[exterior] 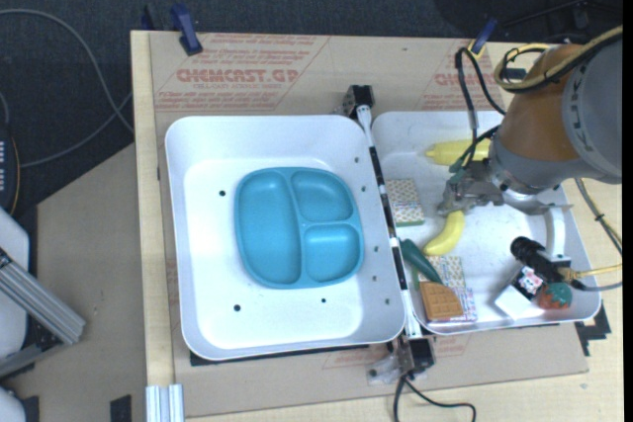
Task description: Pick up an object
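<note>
While the gripper (461,197) is lowered into the right bin (584,311), just above the yellow banana (447,233) lying mid-bin, the approach step is judged underway; a short descent is called for next.

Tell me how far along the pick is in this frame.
Done: the arm has reached into the right bin, with the gripper low above the yellow banana. In hand: nothing visibly gripped. Left: closing on an object and lifting it. The blue plate lies in the left bin.
</note>
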Tool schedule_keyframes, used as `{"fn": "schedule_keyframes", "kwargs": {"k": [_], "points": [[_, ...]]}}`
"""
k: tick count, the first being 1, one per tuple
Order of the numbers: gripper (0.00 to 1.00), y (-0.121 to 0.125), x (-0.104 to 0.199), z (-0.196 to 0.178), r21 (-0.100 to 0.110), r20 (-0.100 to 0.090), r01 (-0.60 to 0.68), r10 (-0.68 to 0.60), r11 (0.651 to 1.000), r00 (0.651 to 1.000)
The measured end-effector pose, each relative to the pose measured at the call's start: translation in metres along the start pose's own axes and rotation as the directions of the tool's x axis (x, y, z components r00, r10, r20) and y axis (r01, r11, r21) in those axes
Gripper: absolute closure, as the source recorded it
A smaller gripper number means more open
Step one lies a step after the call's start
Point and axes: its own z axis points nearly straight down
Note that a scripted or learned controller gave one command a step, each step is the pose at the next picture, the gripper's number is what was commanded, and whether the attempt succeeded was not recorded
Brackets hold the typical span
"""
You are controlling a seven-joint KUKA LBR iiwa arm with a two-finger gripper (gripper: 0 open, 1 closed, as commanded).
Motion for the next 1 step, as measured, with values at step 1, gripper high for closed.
{"fn": "schedule_keyframes", "kwargs": {"k": [1], "points": [[1.00,0.0016,0.0667,-0.0912,-0.001,-0.003,0.004,-0.004,1.000,1.000]]}}
